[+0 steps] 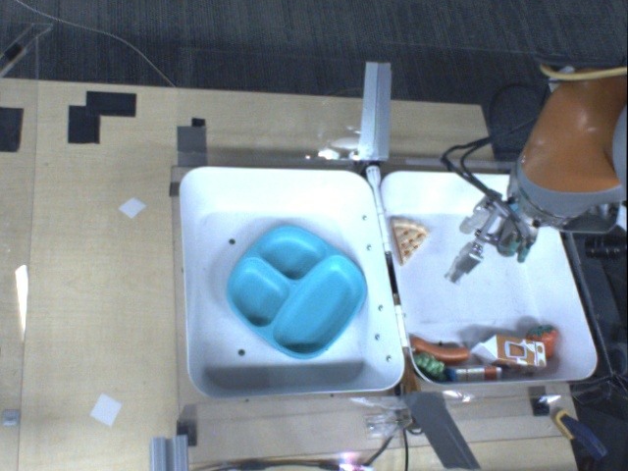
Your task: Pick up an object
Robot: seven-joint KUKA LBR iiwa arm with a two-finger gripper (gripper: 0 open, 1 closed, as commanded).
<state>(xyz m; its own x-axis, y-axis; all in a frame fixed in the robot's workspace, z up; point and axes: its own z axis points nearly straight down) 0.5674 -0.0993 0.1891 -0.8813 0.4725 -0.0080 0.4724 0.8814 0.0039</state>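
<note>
The pale wooden counter [88,292] carries two shallow white bins side by side; the left bin [211,361] holds a blue plate [296,289] with three compartments, lying flat near its middle; the right bin [574,312] lies under the grey arm [579,155] with its orange band, which reaches in from the right edge of the view; the gripper [469,259] hangs over the upper middle of the right bin, tilted down and to the left, and nothing shows between its fingers, though whether they stand wide or narrow cannot be told from this slant; along the near wall of the right bin lies a cluster of small things, among them an orange carton [518,350] and a hot dog [440,349], well apart from the gripper; a pizza slice [408,238] lies by the divider between the bins, near the gripper's left but not touching it.
</note>
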